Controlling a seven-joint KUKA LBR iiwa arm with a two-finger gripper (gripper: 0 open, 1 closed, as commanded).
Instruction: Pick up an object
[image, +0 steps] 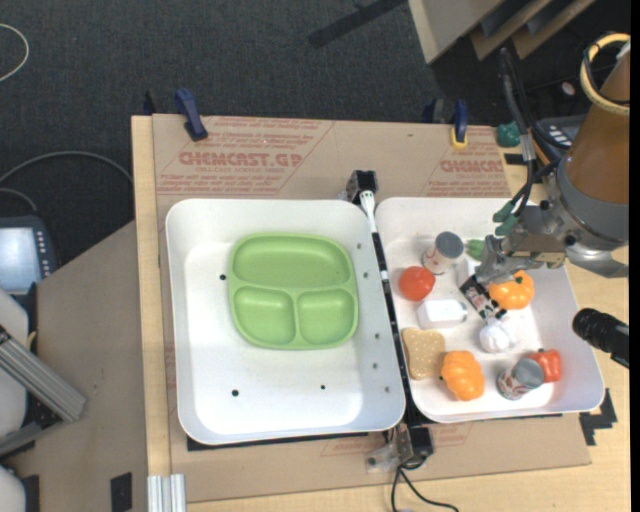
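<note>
The end effector (490, 282) hangs low over the right bin (575, 395), its dark fingers pointing down among the objects there. How wide it stands cannot be told from this slanted look, and nothing can be seen gripped in it. Its tip sits just beside a small dark-and-red item (476, 296) and close against an orange pumpkin-like toy (514, 291) on its right. The arm (600, 150) comes in from the right edge, its orange band above a grey wrist, bent down toward the bin's upper middle.

Around the tip, within the same bin: a white block (442, 312) just left of it, a red-orange ball (416, 283) further left, and a small grey-topped jar (442, 250) toward the back. In front lies a white round piece (494, 337), then a second orange pumpkin (462, 373), a tan bread slice (423, 351) near the bin's left wall, and a grey-and-red toy (528, 373) near the front right corner.

The left bin (195, 330) holds a green divided plate (293, 290), lying flat and well apart from the end effector. Both bins rest side by side on a brown board on the worktop (290, 150), with blue clamps (190, 112) at the board's back edge.
</note>
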